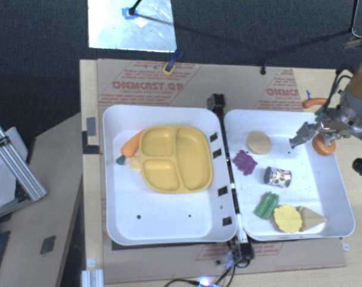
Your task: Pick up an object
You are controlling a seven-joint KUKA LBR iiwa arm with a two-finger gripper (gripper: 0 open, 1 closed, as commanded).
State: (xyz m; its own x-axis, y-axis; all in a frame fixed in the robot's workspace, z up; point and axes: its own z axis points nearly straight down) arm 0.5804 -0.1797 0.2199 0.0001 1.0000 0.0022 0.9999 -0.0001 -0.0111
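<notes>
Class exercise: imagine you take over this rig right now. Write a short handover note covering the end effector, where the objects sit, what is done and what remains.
End effector: hovering over the upper right part of the right bin, nothing seen between its fingers; open or shut cannot be told.
Right bin: beige disc, purple piece, small can, green piece, yellow piece, tan wedge, orange object by the arm.
Left bin: yellow divided tray, carrot at its left edge.
Done: nothing lifted.
Left: grasp and lift one object.
</notes>
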